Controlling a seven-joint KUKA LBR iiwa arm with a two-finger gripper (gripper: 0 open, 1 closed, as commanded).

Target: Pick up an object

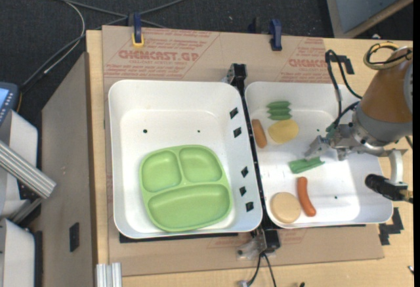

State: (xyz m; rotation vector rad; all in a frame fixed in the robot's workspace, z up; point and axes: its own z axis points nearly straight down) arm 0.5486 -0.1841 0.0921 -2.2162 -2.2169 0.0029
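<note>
Honestly, main risk: the flat green piece (306, 164) lies low on the floor of the right bin (341, 210), so the jaws (319, 146) could skate over it or just shove it toward the red sausage (306, 196) and round bun (285, 207) beyond. Cause would be a shallow descent or an off-centre close. Second risk: the fingers hit the bin floor first. Can't tell how far open the jaws are, or whether anything is in them; the tips are too small and dark. Green piece sits just below and slightly left of the tips, near but seemingly apart. Yellow piece (283, 131) is left, orange sausage (259, 134) further left.
</note>
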